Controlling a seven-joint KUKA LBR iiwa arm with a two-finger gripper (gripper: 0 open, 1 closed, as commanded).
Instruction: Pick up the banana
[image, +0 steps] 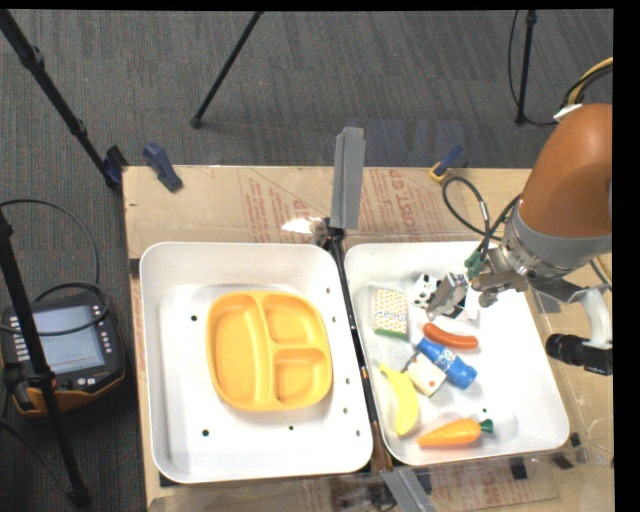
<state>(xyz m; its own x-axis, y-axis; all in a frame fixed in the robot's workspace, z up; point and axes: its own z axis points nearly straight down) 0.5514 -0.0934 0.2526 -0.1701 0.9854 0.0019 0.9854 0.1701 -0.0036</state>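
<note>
The banana (402, 401) is lying in the right bin (535, 400), beside a carrot (452, 432). The claw (449, 297) is hovering well apart near a sausage (450, 336); its opening cannot be told.

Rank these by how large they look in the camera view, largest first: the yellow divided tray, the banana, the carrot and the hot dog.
1. yellow divided tray, by far the largest.
2. banana and carrot: they look about alike in length, so I won't rank one over the other.
3. hot dog, a bit shorter and slimmer.
</note>
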